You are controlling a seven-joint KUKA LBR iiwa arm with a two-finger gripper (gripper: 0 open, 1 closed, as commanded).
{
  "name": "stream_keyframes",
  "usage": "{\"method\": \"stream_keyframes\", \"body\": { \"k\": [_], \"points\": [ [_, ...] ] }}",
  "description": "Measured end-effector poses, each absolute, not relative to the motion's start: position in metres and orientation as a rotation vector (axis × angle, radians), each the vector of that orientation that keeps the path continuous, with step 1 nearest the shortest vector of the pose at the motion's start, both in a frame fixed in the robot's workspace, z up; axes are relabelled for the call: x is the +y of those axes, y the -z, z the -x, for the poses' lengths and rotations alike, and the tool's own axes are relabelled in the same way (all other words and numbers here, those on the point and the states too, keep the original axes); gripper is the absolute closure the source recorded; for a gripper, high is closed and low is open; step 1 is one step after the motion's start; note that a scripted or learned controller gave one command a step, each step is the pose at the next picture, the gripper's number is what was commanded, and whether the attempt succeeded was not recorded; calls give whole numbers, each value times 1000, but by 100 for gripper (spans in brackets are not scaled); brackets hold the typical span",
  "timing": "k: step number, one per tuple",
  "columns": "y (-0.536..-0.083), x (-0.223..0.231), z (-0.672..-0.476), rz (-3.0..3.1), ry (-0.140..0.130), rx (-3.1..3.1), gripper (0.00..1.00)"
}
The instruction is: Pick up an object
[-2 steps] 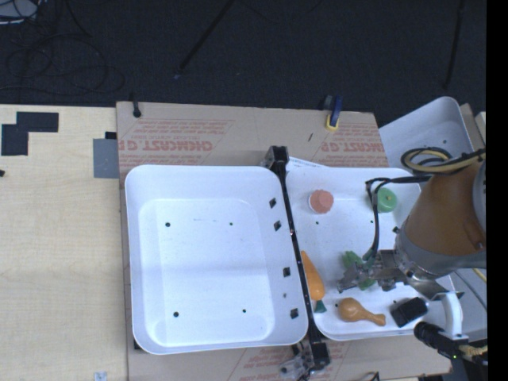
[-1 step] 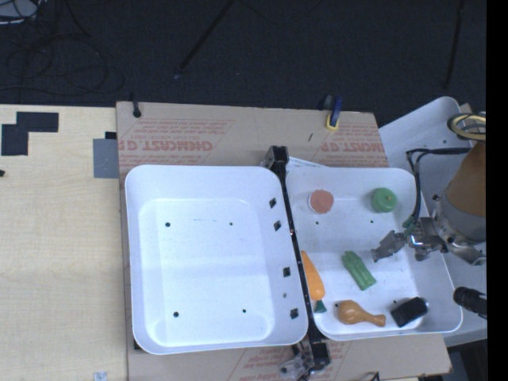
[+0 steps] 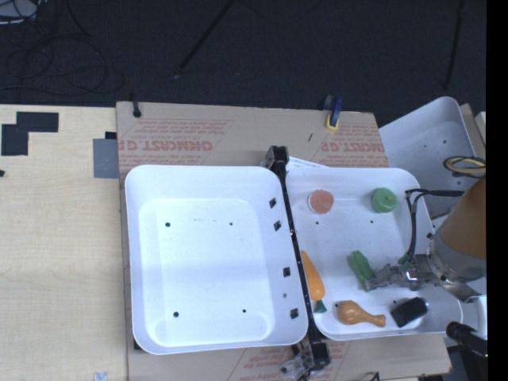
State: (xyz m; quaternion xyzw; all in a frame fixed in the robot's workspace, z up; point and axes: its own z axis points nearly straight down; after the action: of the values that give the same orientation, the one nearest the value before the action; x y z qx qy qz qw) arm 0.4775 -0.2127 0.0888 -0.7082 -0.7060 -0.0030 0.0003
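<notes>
The right bin [image 3: 421,193] holds several small objects. A dark green elongated piece [image 3: 359,265] lies near its middle. My gripper [image 3: 378,280] is low in the bin, right beside that piece's near end and reaching in from the right; nothing is visibly held. An orange carrot-like piece [image 3: 312,279] lies against the bin's left wall. A yellow-orange pear-shaped piece [image 3: 359,314] rests near the front edge. A pink disc [image 3: 321,202] and a green round piece [image 3: 383,200] sit at the back.
The left bin [image 3: 135,252] stands beside the right one, with a black divider [image 3: 290,244] between them. Both rest on a cardboard sheet [image 3: 198,137]. The arm's wrist [image 3: 464,244] overhangs the right bin's right edge.
</notes>
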Motion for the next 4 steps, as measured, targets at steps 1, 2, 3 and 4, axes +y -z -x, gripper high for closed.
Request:
{"method": "stream_keyframes", "body": {
  "k": [1, 2, 3, 4],
  "points": [
    [-88, -213, -528, 2220, 2, -2225, 0],
    [-88, -193, -606, 2218, 5, -2229, 0],
    [-86, -115, -542, 2210, -3, -2220, 0],
    [-88, -80, -598, 2216, 3, -2226, 0]
  ]
}}
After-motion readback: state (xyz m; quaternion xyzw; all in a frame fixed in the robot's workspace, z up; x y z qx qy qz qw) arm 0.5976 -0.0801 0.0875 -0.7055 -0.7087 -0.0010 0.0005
